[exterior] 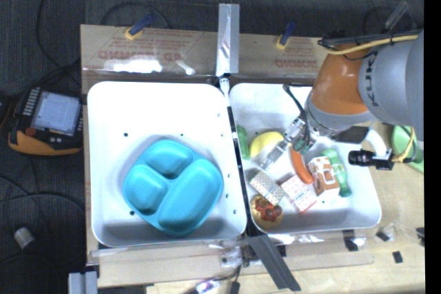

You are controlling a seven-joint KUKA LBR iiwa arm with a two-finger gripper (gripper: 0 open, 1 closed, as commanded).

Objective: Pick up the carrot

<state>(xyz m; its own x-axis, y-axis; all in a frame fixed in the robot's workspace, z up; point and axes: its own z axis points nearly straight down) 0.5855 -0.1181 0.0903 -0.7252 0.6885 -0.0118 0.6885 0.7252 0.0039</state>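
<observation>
One carrot (299, 164) lies in my right bin (372, 213), at six o'clock from the gripper (298, 135), crowded by a small carton (324, 175). I judge it light, stiff, smooth; I'd pinch mid-length across its width. I cannot tell the fingers' state.

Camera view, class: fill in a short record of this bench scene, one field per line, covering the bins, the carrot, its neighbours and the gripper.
left bin: holds a blue three-compartment tray
right bin: white wall, holds mixed items
carrot: orange, lying slanted near the bin's middle
neighbours: yellow lemon to its left; small orange-and-white carton beside it on the right; green item past the carton
gripper: low in the right bin, just above the carrot's upper end
carrot held: not evident
</observation>
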